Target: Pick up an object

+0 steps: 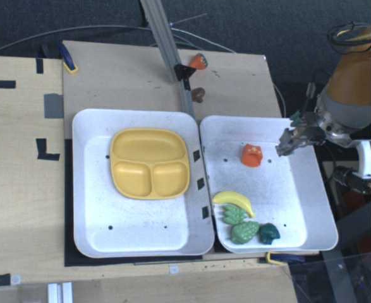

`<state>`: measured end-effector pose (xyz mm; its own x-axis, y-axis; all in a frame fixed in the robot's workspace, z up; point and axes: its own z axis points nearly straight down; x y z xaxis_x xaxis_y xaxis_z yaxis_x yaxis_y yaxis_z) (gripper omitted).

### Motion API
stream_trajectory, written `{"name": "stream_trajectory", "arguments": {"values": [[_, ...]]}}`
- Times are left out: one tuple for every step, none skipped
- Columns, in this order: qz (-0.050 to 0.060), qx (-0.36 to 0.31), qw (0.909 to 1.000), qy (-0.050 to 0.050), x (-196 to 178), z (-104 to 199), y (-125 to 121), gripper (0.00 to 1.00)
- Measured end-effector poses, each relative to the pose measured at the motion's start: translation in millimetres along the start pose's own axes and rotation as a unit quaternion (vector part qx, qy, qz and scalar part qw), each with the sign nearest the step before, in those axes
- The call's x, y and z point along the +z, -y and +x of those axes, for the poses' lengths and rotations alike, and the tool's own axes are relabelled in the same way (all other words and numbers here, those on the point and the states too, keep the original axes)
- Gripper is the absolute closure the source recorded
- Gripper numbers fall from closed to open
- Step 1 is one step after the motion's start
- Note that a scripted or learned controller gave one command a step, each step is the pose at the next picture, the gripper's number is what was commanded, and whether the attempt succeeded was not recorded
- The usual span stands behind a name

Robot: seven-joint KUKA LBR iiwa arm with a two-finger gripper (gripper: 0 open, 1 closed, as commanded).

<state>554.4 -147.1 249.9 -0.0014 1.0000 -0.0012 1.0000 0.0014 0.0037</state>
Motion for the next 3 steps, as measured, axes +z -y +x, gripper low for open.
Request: {"name": "stream_trajectory", "arguments": {"values": [[0.002, -0.003, 1.0, -0.001, 8, 63, -6, 1.0], [0.003, -0.003, 1.0, -0.001, 18, 119, -1, 1.0], [0.003, -0.003, 1.0, -0.001, 21, 176, -15, 1.0]]}}
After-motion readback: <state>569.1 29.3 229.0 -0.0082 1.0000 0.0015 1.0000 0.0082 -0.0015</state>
